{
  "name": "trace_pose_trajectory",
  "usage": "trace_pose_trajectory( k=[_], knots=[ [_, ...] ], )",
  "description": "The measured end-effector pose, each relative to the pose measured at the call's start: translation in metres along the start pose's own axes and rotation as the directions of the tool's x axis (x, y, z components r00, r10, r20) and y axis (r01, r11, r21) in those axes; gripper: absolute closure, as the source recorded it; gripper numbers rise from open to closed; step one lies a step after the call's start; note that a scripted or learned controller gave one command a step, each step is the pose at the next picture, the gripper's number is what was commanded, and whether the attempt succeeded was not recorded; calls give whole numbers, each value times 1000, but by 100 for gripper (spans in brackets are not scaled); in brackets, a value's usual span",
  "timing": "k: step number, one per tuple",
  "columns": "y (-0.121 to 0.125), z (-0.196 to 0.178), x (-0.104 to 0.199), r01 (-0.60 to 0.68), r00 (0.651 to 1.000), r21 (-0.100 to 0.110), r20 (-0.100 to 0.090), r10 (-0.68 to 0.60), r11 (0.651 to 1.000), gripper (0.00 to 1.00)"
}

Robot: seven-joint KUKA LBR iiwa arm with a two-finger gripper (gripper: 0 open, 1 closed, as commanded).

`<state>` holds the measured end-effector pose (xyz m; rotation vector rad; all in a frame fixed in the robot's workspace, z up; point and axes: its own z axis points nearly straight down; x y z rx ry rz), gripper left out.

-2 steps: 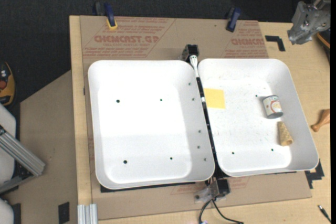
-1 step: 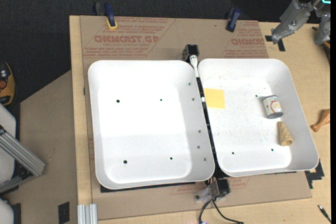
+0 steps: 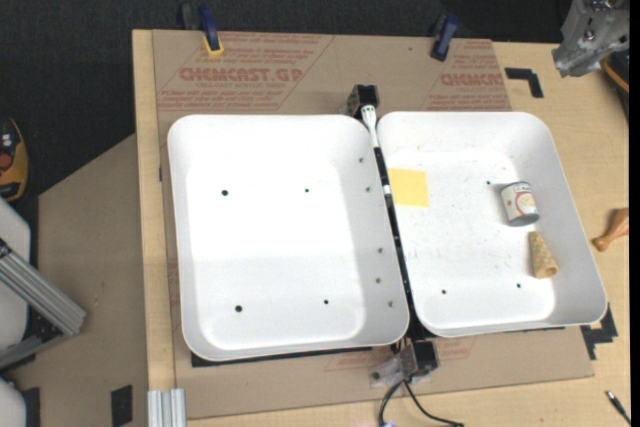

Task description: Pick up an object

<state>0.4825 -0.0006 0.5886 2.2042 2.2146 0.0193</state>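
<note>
**binwatcher:** ok so what's grabbable here? right bin [image 3: 470,310] has three things; a small can [image 3: 518,203] lying on its side toward the right wall, a cork [image 3: 542,254] just nearer than it, and a flat yellow square [image 3: 408,187] over by the left wall, next to the seam between the bins.

**torque_tim:** I'd go for the can or the cork; the can looks like a little metal cylinder with a printed label, so probably stiff, light, a bit slick, and it'll roll if nudged; pinch across the body, fingers square to its axis. cork's tapered and rough-looking, tan, likely featherweight with good friction; take it mid-length across the narrow way. can and cork sit near each other but apart, so there's room for fingers.

**binwatcher:** and the yellow thing?

**torque_tim:** looks like paper or thin foam lying flat; my guess is nothing to get fingers under, so skip it.

**binwatcher:** left bin [image 3: 270,235]?

**torque_tim:** smooth white plastic, shallow, rounded corners, a few dark dots; both sit on a cardboard sheet [image 3: 300,70] clamped at the far edge.

**binwatcher:** gripper state?

**torque_tim:** there's grey hardware at the far right; can't tell about the gripper from this.
</note>
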Motion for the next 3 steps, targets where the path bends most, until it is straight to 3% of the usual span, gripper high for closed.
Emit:
trace_pose_trajectory(
  k=[1, 2, 3],
  knots=[
    [0, 0, 0, 0, 1000, 1, 0, 0, 1000, 0],
    [33, 58, 131, 9, 1000, 29, -4, -9, 1000, 0],
    [33, 43, 123, -3, 1000, 18, -4, 3, 1000, 100]
  ],
)
